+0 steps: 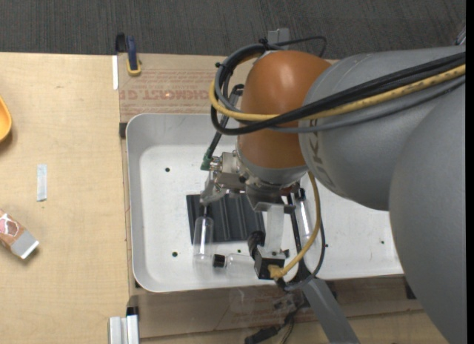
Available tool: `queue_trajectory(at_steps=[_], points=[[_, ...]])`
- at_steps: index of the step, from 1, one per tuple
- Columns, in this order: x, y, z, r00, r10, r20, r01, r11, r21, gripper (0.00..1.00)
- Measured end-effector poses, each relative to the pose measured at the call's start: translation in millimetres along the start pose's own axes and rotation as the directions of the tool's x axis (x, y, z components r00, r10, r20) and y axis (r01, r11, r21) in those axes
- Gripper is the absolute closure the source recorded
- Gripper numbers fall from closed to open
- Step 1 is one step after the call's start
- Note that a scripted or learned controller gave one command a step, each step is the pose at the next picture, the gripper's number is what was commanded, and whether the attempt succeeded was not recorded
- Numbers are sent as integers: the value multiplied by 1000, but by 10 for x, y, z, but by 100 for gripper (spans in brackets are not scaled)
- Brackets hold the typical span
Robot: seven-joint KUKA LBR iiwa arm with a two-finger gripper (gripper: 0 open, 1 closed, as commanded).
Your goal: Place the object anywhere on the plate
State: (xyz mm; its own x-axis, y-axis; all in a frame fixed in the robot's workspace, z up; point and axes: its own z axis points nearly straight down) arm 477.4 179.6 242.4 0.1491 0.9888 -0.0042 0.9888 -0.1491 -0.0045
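In the camera view, the grey arm [385, 135] with its orange band fills the right half of the frame and reaches down over the white bin [148, 187] at the centre. The gripper [220, 187] hangs just below the orange band, over the upper left corner of the dark ribbed plate [229, 220] that lies flat on the bin floor. Whether the gripper is spread or pressed together cannot be told from here, and nothing can be seen held in it.

The clear tube [201, 235] lies at the plate's left edge, just below and left of the gripper. Its long axis runs nearly top to bottom of the frame. The upper end appears to overlap the plate's lower left corner, and the lower end points to the bottom of the frame and rests on the white floor of the bin. A small black piece [219, 262] sits just right of that lower end; it is unclear whether the two are joined.

Left of the bin, on the wooden bench [67, 113], are an orange thing [4, 121] at the frame's left edge, a pale strip [41, 183] and a red and white packet [15, 236]. A blue clamp [132, 55] sits above the bin's upper left corner.
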Motion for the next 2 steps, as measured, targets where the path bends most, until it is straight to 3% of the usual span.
queue_trajectory(at_steps=[1, 2], points=[[-14, 8, -75, 1000, 2, 4, -2, 1000, 3, 100], [-14, 8, -75, 1000, 2, 4, -2, 1000, 3, 0]])
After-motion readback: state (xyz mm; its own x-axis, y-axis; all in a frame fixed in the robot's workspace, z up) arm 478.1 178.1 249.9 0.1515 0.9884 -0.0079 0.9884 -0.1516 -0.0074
